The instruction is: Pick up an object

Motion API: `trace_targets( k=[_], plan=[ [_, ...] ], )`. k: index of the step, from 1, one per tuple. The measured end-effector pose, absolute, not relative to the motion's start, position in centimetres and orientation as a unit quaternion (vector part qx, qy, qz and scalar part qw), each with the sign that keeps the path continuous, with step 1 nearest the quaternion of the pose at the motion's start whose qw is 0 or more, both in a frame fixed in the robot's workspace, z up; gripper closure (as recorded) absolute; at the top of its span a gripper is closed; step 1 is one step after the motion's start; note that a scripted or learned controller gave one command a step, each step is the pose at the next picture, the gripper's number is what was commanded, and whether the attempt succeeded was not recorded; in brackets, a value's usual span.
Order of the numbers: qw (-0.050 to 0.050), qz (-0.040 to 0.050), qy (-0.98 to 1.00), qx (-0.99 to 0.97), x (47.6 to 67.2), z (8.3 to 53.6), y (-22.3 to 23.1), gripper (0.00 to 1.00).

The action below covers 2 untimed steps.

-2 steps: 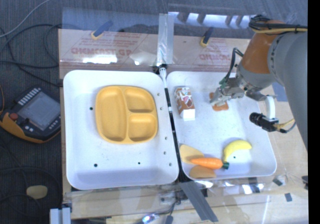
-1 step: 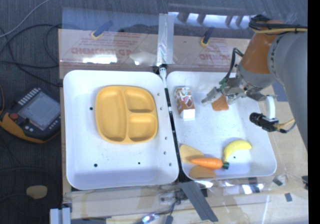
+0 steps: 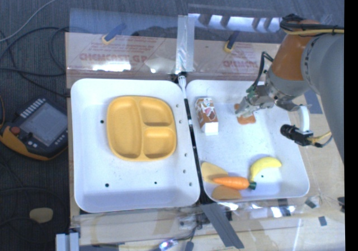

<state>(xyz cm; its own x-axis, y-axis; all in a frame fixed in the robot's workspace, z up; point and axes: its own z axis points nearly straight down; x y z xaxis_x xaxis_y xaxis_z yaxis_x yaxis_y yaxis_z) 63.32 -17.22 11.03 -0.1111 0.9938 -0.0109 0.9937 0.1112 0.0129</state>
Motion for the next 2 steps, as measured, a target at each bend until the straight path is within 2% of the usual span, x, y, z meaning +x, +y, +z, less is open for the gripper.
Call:
trace_targets(
  k=[1, 2],
  plan=[
    [0.008, 0.001, 0.745, 0.667, 63.3, 11.0, -17.2, 0.0],
    [0.004, 0.001, 0.75, 0.662, 62.5, 8.8, -18.7, 0.0]
  ],
)
